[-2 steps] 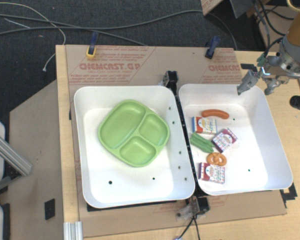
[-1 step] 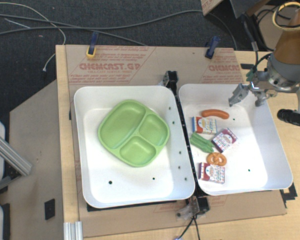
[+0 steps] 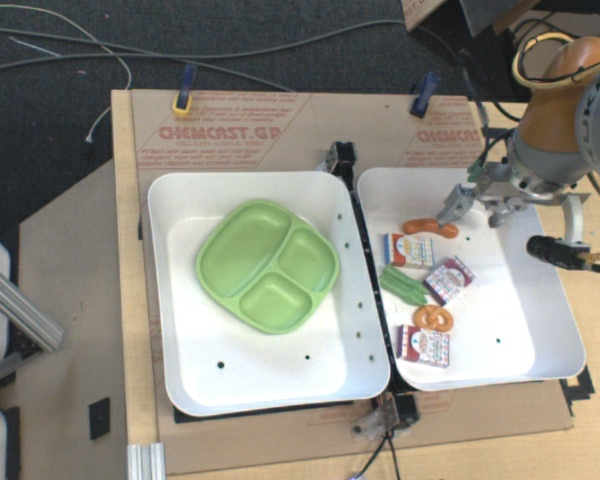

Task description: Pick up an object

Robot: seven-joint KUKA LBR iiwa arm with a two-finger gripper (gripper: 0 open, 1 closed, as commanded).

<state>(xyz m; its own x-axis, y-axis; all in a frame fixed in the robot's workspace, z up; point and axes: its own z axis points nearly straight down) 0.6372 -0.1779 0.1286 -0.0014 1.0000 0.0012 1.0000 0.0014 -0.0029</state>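
Gripper (image 3: pixel 479 204): fingers spread wide, holding nothing, above right bin (image 3: pixel 540 353), just beside orange carrot-shaped toy (image 3: pixel 430 229). Same bin: two small printed packets (image 3: pixel 410 251) (image 3: pixel 424 347), purple-striped packet (image 3: pixel 448 279), green pod (image 3: pixel 404 285), pretzel (image 3: pixel 433 318). Left bin (image 3: pixel 180 298): green divided plate (image 3: pixel 268 265). Cardboard on counter (image 3: pixel 220 128) reads "CHEMCAST GP".

bins (image 3: pixel 180 358): smooth white plastic | green tray (image 3: pixel 267 265): matt plastic | board (image 3: pixel 230 128): printed cardboard | packets (image 3: pixel 423 347): glossy

2 bins (image 3: pixel 170 268), 1 tray (image 3: pixel 268 265), 3 pkts (image 3: pixel 410 251), 1 pretzel (image 3: pixel 433 318).
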